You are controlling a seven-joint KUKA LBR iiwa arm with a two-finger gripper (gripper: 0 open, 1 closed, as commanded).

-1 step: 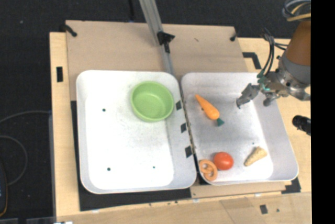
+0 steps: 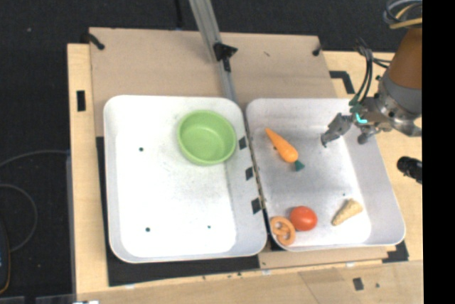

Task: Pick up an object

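Nothing is picked yet. The gripper (image 2: 350, 129) hangs over the right bin's (image 2: 316, 114) far side with fingers apart, it seems, and nothing between them. The carrot (image 2: 282, 145) lies just beside it; tomato (image 2: 303, 217), pretzel (image 2: 282, 230) and wedge (image 2: 347, 212) sit near the front.

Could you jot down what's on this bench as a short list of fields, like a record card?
left bin: holds a green bowl near its far right corner
right bin: holds a toy carrot, a red tomato, a pretzel and a tan wedge
gripper: over the right bin's far right part, fingers spread, nothing between them
arm: reaches in from the right
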